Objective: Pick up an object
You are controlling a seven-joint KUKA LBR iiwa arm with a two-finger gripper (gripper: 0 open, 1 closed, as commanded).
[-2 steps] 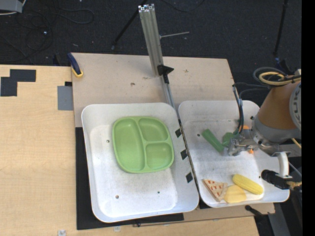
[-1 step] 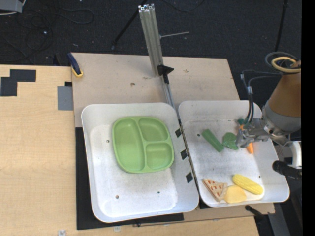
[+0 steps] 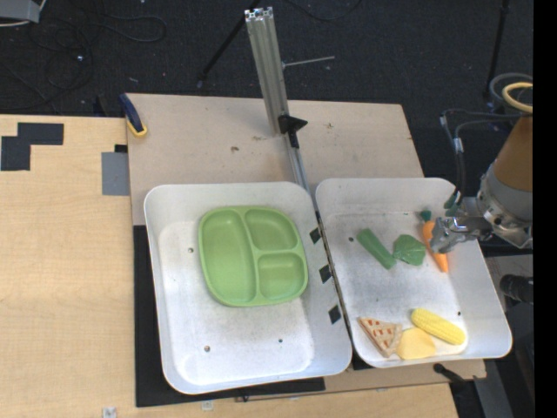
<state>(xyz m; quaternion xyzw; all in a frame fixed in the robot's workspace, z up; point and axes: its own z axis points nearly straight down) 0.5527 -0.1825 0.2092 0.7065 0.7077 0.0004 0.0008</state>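
While gripper (image 3: 442,233) hangs at right bin (image 3: 487,320) edge, over carrot (image 3: 438,252), likely lining up a grab; finger gap, hold: cannot tell.

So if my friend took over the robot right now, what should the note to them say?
Gripper: low at the right edge of the right bin, next to the orange carrot. I cannot tell if it is open or shut, and nothing shows in its grip.
Right bin: the carrot, a dark green stick, a green leafy piece, corn, a pizza slice and a pale yellow piece.
Left bin: a green divided plate.
Done: arm has reached the toys.
Left: nothing is lifted, so the pick is not yet done.
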